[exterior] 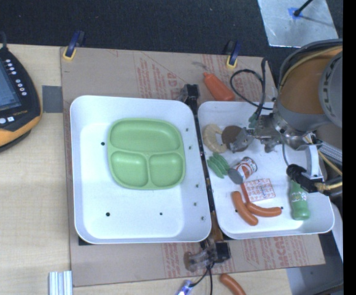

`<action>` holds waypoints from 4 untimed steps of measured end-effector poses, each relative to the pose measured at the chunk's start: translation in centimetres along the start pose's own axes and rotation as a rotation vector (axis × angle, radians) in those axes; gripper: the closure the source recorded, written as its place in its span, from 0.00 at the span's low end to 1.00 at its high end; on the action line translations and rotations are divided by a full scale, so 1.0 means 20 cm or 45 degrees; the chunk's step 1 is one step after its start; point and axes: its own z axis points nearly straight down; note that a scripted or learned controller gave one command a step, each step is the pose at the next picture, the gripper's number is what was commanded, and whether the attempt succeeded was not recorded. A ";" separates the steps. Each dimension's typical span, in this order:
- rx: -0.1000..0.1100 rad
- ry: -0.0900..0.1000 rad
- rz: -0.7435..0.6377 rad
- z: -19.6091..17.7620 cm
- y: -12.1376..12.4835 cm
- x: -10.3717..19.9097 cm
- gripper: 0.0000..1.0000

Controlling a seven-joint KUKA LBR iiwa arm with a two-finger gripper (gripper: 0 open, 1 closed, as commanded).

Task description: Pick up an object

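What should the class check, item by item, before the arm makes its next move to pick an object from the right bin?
1. Gripper is over the right bin: ok.
2. Gripper is open and free of any object: cannot tell, its fingers are not distinguishable.
3. Targets within the bin: ok; two sausages, a green bottle, a small can and a red-printed card lie there.
4. Targets well separated: not ok; the sausages touch, and the card lies against them.
5. Left bin holds a green divided plate, apart from the arm: ok.

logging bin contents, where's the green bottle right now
The green bottle lies in the right bin, near its right edge, just right of the two hot dogs.
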 end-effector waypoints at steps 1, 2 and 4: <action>0.000 0.001 0.000 0.21 0.32 0.01 0.00; -0.007 -0.001 -0.004 0.14 0.33 0.00 1.00; 0.000 0.002 -0.002 -0.16 0.21 0.03 1.00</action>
